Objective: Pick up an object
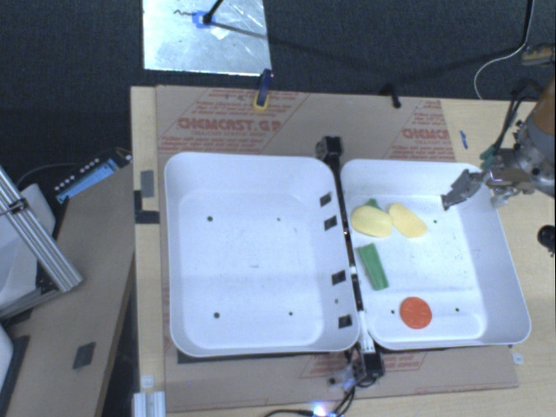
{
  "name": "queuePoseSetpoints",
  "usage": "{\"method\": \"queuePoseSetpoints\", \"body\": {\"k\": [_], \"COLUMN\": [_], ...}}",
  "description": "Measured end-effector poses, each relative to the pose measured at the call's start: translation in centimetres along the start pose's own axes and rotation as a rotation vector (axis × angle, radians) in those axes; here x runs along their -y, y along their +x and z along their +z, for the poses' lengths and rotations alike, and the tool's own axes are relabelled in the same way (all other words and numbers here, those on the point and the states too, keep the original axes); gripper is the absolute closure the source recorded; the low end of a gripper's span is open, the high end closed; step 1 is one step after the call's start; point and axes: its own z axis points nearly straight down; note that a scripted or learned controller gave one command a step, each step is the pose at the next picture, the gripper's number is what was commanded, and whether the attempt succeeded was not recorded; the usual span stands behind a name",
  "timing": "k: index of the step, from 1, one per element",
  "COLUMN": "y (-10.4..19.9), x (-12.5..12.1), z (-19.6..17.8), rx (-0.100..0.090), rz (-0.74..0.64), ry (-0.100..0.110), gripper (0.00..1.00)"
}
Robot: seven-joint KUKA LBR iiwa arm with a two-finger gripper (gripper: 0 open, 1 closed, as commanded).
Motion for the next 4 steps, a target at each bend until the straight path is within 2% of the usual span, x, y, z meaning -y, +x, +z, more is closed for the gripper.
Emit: {"method": "queuePoseSetpoints", "body": {"k": [1, 2, 3, 4], "y": [0.0, 9.5, 3.6, -2.7], "x": [-0.1, 2.5, 0.2, -1.5], "z": [-1.1, -5.5, -13.8, -14.2], "rx": [0.001, -0.004, 0.004, 0.004], "rz": [-0.003, -0.011, 0.005, 0.006], "ry": [-0.004, -0.004, -0.011, -0.004], "gripper": [1.0, 1.0, 1.0, 1.0]}}
